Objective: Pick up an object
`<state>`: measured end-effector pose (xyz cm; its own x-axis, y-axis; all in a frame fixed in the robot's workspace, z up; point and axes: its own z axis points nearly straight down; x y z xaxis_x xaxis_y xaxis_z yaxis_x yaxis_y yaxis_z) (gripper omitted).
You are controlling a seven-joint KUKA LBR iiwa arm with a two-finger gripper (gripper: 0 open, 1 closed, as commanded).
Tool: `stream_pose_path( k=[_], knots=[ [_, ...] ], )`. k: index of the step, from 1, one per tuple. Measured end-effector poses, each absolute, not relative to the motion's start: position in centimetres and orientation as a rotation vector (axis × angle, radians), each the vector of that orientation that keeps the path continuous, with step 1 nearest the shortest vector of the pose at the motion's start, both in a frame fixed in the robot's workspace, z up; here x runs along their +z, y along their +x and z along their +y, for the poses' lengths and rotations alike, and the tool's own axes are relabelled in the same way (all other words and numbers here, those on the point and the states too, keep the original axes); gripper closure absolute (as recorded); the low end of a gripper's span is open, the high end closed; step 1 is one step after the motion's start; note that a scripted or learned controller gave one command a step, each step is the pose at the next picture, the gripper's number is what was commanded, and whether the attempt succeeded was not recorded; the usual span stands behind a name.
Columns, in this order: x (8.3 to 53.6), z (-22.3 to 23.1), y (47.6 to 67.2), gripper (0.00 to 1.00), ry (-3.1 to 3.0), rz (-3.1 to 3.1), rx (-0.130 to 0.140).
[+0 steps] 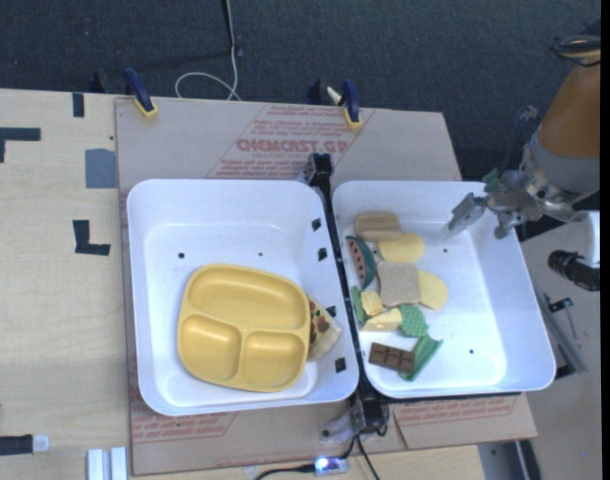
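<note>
1. Worktop (45, 298): pale wood, carrying a brown board on which two shallow white bins stood side by side, touching along their inner walls.
2. Left bin (150, 218): held a yellow divided plate (245, 326) toward its near edge, and a small pale food piece (323, 333) just beside the plate's right rim.
3. Right bin (505, 358): held a cluster of toy food pieces (395, 293) against its left wall, among them a tan bread slice (398, 284), yellow pieces, green pieces and a brown chocolate bar (391, 356) at the near end of the cluster.
4. Arm (570, 138): grey with an orange band, at the worktop's right edge.
5. Gripper (480, 211): above the right bin's far right corner, well apart from the food cluster; jaws spread open, nothing between them.
</note>
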<state>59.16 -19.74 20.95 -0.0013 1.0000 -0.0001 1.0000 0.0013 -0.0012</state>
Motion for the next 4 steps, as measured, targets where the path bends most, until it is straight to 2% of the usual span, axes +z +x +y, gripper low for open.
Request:
stream_pose_path(
  k=[1, 2, 3, 4],
  knots=[
    [11.1, -17.3, 53.7, 0.00, -2.211, -2.212, 0.010],
    [8.7, -14.1, 48.5, 0.00, -2.234, -2.224, -0.006],
    [9.9, -13.8, 48.6, 1.00, -2.216, -2.223, -0.010],
    [19.0, -4.7, 54.4, 1.00, -2.211, -2.240, -0.014]
  ],
)
